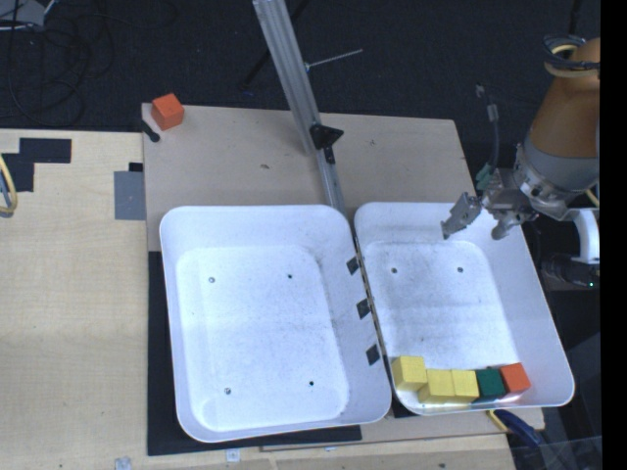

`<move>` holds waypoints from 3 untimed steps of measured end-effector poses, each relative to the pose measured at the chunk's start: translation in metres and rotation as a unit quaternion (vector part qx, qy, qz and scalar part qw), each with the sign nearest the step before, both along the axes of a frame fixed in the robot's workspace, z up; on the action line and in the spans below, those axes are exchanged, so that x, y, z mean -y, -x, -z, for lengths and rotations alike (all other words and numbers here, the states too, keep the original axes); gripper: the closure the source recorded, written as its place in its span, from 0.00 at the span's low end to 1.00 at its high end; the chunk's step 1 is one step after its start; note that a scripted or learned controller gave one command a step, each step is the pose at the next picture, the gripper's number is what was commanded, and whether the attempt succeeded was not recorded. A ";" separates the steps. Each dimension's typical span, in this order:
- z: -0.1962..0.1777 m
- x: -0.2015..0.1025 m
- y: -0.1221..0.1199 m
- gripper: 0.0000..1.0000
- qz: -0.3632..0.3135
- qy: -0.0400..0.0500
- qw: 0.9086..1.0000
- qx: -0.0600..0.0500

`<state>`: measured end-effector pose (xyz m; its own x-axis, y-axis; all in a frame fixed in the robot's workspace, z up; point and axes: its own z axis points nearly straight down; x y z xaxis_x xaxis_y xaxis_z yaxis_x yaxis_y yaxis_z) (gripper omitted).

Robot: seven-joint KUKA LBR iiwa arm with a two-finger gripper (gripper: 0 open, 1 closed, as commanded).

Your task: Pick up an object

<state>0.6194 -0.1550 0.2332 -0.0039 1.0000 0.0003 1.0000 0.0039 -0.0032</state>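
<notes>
Camera view, looking down at a slant. I have the grey arm with its orange band [571,116] coming in at about 3 o'clock. The two-finger gripper [482,219] hangs over the far rim of the right-hand shallow white bin [460,292], near that bin's 1 o'clock corner. I see its two dark fingers [458,217] spread apart with clear space between them, so I log it as wide and carrying nothing.

Candidates for the pick sit in a row against the near edge of the right bin, around its 5 o'clock: a yellow block [409,370], two more yellow blocks [453,385] touching it, then a dark green block [490,383] and an orange-red block [514,376] at the end of the row. They are packed side by side, hard against the bin wall. The gripper is well apart from them, across the bin's length.

Progress, my judgement: nothing is lifted yet; the approach, descent, closing and lift all remain. The tight row against the rim may make it awkward to get a finger in.

Surface and room: the left-hand white bin [260,311] lies beside the right one, joined by small dark clips [363,307]. Both rest on a pale wooden bench [235,155]. A lone orange cube [168,111] sits on the bench at 11 o'clock, outside the bins. A slanted aluminium rail [294,86] rises at 12 o'clock. Beyond is dark floor with cables [39,8].
</notes>
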 end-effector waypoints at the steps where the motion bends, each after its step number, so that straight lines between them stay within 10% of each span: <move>1: -0.224 0.001 -0.039 0.00 0.000 0.001 1.000 0.005; 2: -0.091 0.003 0.063 0.00 0.003 -0.001 1.000 -0.004; 3: -0.117 0.043 0.046 0.00 0.003 0.001 1.000 0.002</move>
